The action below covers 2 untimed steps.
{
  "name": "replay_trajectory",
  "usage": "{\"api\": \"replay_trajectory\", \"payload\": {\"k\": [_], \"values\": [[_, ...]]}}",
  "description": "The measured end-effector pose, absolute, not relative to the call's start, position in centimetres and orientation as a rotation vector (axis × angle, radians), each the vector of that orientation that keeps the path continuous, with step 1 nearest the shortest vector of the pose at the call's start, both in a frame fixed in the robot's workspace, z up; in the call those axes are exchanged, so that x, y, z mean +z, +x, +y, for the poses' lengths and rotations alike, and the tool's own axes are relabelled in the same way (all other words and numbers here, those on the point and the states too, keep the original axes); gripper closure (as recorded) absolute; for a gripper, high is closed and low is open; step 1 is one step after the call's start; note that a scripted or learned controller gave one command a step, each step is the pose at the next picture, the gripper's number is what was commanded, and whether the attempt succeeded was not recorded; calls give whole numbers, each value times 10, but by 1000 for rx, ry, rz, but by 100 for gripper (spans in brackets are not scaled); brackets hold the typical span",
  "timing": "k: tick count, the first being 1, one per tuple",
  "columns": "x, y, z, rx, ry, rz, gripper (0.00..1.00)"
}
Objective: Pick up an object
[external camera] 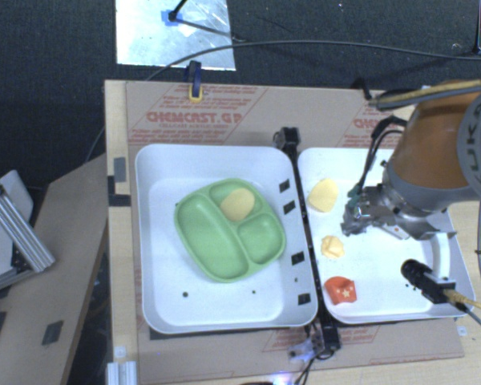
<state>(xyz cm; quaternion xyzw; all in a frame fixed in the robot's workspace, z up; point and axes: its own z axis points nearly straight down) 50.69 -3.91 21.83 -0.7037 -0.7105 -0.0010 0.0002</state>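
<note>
gripper (353, 218) is hovering just beside small pale-yellow lumpy piece (332, 247) | grip state: cannot tell | tip: centring squarely over it while lowering

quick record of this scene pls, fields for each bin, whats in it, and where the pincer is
left bin: green divided plate, with a yellow piece in its upper compartment
right bin: larger yellow piece, smaller yellow piece, red piece
pincer: over the right bin, just right of its two yellow pieces
task state: no object seen lifted
</note>
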Motion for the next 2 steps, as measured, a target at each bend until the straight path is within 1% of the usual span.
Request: {"api": "replay_trajectory", "payload": {"k": [1, 2], "values": [[229, 502, 16, -5, -2209, -2234, 100], [220, 498, 64, -2, -2211, -2231, 100]]}}
